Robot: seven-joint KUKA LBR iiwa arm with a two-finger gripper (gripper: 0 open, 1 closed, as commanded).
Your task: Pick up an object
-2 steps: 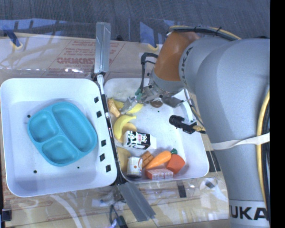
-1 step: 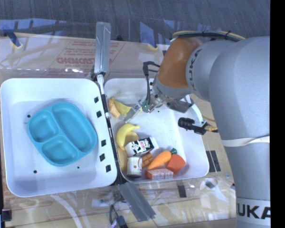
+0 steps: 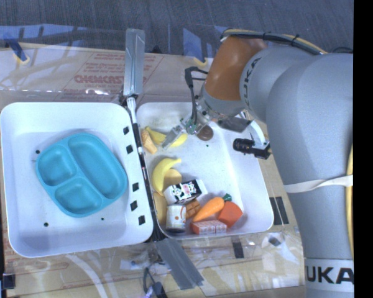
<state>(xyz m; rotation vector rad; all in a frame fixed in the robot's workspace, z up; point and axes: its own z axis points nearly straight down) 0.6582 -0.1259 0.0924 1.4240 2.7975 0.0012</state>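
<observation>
The tool sits low at the far end of the right bin, its tip just over a yellow banana lying beside the divider; whether it grips anything I cannot tell. Nearer lie a second banana, a small carton, a carrot and an orange block. The left bin holds a blue divided plate.

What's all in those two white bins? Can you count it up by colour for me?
Blue: 1, the plate
Yellow: 2, the bananas
Orange: 2, the carrot and block
White: 2, the milk carton and cup
Red: 1, the small box
Total: 8
</observation>
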